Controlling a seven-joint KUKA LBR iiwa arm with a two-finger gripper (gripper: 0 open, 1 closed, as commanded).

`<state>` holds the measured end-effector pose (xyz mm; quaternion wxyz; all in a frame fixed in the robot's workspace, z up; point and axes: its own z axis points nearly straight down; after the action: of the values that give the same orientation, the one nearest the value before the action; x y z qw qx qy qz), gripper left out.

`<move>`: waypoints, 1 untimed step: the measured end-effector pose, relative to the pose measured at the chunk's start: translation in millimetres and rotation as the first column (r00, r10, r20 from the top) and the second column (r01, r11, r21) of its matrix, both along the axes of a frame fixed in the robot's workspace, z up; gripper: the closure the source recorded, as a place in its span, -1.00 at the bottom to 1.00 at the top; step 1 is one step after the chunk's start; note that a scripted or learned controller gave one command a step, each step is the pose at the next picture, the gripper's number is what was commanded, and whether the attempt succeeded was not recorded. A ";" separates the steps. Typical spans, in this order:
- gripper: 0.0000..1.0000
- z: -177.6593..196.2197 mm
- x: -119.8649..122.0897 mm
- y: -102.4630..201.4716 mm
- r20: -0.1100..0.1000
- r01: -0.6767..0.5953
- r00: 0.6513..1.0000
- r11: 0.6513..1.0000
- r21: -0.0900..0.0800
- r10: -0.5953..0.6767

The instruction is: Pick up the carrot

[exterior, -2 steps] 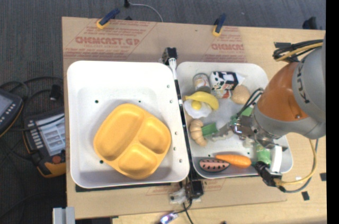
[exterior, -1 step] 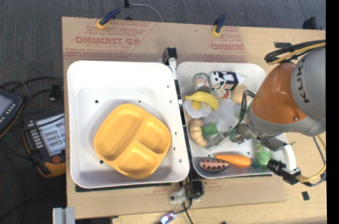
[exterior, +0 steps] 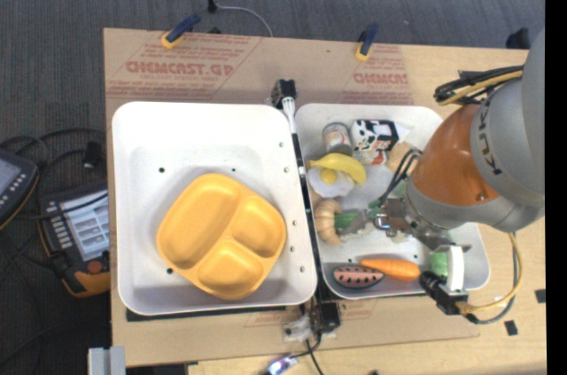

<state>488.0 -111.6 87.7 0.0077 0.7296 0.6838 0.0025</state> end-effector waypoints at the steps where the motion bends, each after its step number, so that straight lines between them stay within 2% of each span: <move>1: -1.00 97.9 7.8 -49.0 -0.018 -0.147 0.989 0.989 0.007 0.147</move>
<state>495.8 -160.6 185.5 -0.0012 0.6771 0.7359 -0.0018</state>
